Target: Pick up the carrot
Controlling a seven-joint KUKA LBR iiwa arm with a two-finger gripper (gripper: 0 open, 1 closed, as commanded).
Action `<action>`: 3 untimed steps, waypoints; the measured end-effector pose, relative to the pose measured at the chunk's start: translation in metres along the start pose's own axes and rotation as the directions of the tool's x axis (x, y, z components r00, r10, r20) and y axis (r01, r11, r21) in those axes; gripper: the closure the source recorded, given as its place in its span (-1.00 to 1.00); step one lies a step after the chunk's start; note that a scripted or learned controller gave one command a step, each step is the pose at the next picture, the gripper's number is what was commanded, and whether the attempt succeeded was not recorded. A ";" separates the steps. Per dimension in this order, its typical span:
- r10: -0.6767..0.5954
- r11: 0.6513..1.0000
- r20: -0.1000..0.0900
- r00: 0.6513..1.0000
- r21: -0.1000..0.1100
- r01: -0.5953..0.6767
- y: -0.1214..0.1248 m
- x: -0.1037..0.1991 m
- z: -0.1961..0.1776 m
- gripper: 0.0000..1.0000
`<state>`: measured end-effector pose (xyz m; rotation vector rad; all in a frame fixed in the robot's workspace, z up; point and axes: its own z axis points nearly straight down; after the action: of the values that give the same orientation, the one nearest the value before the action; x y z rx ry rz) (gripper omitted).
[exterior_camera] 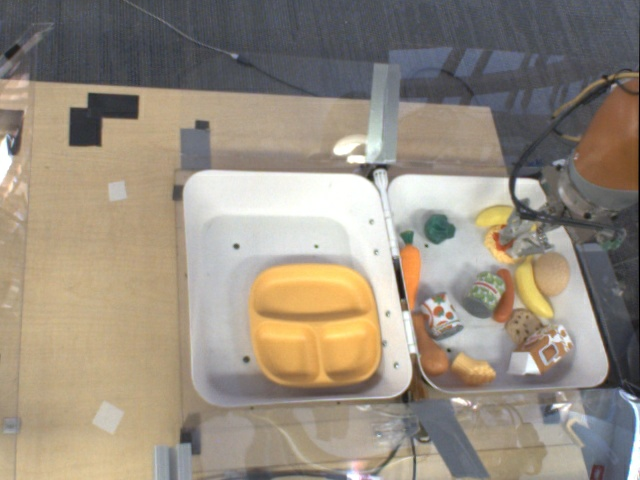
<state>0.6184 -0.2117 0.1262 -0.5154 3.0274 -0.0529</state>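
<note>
The slim orange toy carrot with a green leafy top [409,266] lies lengthwise against the left wall of the right shallow white bin [590,368], well to the left of the grey two-finger gripper [524,234] and slightly nearer the camera; nothing grips it, so the pick is not yet begun. It hugs the divider between the bins, which I judge will leave little room for a finger on that side. Just below it sit a small red-and-white printed can [440,315] and a brownish sausage-like piece [428,349], crowding its lower end. Between carrot and gripper rests a dark green leafy toy [438,228]. The gripper itself hangs low over the bin's upper right part, right at a short yellow banana-like piece [492,216], with a longer yellow plastic banana [532,290] and a beige egg-shaped toy [551,272] just beneath it; whether its tips are parted or closed, I cannot tell at this size. Far to its left, the other white bin [215,298] holds a yellow three-compartment plastic tray [314,323], apart from the clutter.
</note>
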 end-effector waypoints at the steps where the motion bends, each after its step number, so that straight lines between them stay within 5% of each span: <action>1: -0.326 0.945 -0.034 0.945 -0.054 0.323 -0.002 -0.026 -0.010 1.00; 2: -0.607 0.793 -0.014 0.794 -0.062 0.605 -0.013 -0.056 -0.047 1.00; 3: -0.668 0.743 -0.011 0.744 -0.068 0.666 0.004 -0.061 -0.049 1.00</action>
<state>0.6710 -0.1870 0.1790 -1.5947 2.6960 -0.0057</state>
